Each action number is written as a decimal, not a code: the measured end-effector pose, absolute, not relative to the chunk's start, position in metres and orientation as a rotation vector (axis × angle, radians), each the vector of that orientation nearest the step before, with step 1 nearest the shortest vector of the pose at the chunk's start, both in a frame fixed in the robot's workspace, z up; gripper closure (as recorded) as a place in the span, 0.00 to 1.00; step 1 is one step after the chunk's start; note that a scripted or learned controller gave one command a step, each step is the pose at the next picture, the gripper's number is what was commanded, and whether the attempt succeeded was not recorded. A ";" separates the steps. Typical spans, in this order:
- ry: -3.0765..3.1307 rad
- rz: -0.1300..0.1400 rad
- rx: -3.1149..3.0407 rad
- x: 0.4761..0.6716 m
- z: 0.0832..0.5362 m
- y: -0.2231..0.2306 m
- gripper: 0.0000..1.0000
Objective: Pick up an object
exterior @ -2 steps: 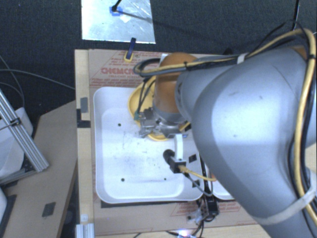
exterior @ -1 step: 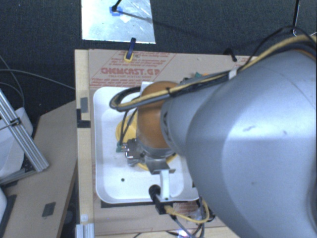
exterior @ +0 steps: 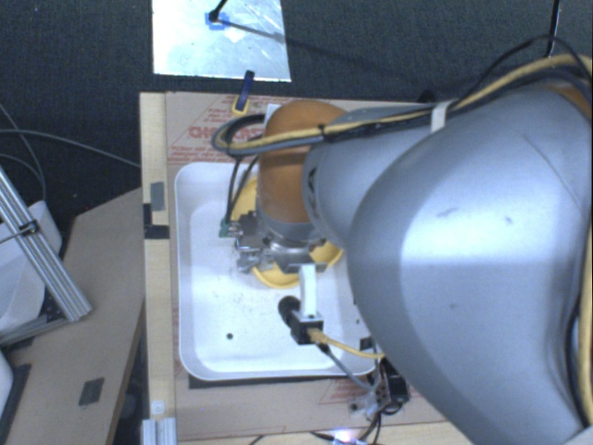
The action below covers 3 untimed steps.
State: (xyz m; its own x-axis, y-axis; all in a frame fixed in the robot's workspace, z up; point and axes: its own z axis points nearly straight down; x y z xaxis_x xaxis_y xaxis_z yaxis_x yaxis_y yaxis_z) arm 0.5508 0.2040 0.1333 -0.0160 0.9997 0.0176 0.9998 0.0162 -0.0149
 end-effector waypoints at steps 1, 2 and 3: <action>-2.245 -0.037 -2.196 0.499 0.089 0.138 1.00; -2.237 -0.030 -2.217 0.490 0.243 0.096 1.00; -2.234 -0.028 -2.225 0.488 0.407 0.074 1.00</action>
